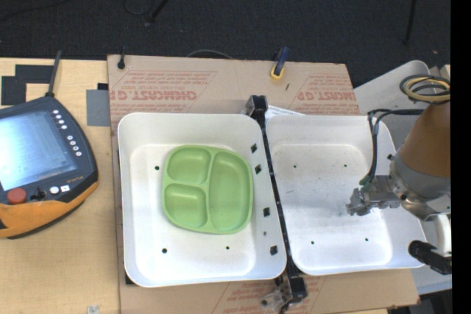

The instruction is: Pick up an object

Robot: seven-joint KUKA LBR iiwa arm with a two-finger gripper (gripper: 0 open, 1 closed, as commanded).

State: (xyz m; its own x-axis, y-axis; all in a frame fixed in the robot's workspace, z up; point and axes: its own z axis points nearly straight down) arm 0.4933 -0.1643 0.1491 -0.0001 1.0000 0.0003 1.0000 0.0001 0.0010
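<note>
A light green divided plate [206, 189] with three compartments lies flat in the left bin [140, 254]. My gripper [360, 204] hangs over the right part of the right bin [324, 261], far from the plate, with the orange wrist band [434, 140] above it at the view's right edge. Its small dark metal tip is turned toward the bin floor, and I see no object by it.
A black divider [268, 187] runs between the two bins. Both bins rest on a cardboard sheet [221, 88]. A teach pendant [40, 162] with a screen lies on the bench at the left. A blue and yellow clamp [279, 64] sits at the cardboard's far edge.
</note>
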